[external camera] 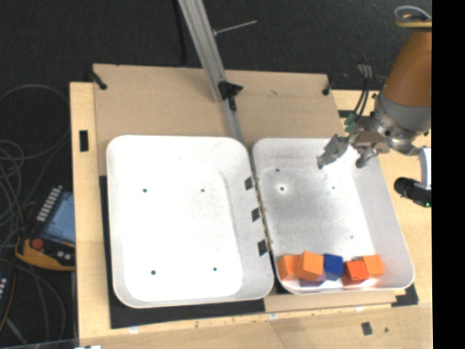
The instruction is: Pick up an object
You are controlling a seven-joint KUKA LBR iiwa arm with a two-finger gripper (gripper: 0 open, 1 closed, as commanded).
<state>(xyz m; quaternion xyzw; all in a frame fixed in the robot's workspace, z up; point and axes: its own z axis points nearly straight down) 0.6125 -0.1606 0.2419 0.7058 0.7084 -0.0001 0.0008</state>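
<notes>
The arm entered from the right, its orange band above the wrist, and the claw [344, 156] hung over the right bin's [378, 195] far right corner. Its fingers were spread wide and gripped nothing. Orange blocks [305, 265] and a blue block [333, 265] lay along that bin's near edge, well apart from the claw.
</notes>
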